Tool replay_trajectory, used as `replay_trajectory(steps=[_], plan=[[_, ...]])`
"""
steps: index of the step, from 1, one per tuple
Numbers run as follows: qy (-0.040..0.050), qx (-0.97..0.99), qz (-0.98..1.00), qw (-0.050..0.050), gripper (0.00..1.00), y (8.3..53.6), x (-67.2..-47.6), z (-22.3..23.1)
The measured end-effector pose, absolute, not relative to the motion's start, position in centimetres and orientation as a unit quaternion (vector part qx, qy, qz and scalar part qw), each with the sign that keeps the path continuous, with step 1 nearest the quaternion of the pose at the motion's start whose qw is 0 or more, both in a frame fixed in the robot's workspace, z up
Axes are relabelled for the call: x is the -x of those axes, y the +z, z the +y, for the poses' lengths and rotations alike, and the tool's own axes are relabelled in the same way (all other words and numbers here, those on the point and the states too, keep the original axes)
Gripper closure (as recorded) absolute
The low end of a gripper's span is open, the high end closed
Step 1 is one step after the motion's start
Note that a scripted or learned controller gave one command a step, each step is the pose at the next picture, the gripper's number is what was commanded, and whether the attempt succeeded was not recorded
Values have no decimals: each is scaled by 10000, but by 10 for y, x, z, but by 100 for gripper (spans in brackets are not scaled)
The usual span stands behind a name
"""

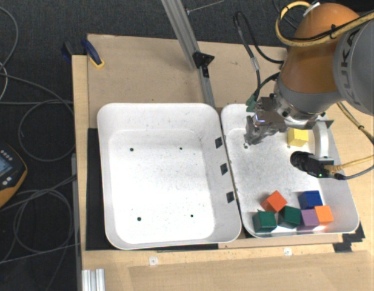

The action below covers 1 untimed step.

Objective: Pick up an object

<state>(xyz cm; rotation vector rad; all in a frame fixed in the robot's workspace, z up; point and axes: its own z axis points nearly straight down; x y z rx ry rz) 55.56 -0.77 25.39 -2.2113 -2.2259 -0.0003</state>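
My gripper [252, 134] hangs over the upper left part of the right bin [259, 168], its fingers pointing down close to the bin floor. No object shows between them. A yellow block [298, 137] lies just to the gripper's right, partly behind the wrist. At the bin's front edge sit an orange block [274, 201], two green blocks [265, 221] [290, 215], a blue block [310, 199], a purple block [309, 218] and another orange block [323, 214].
The left bin [159, 174] stands beside the right one, sharing a raised rim with black clips. A slanted metal pole [187, 38] rises behind the bins. Cables lie on the dark floor at left.
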Motion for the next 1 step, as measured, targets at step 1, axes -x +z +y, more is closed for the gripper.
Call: replay_trajectory(steps=[1], plan=[[-7, 7045, -7097, 17, 100, 259, -547, 47]])
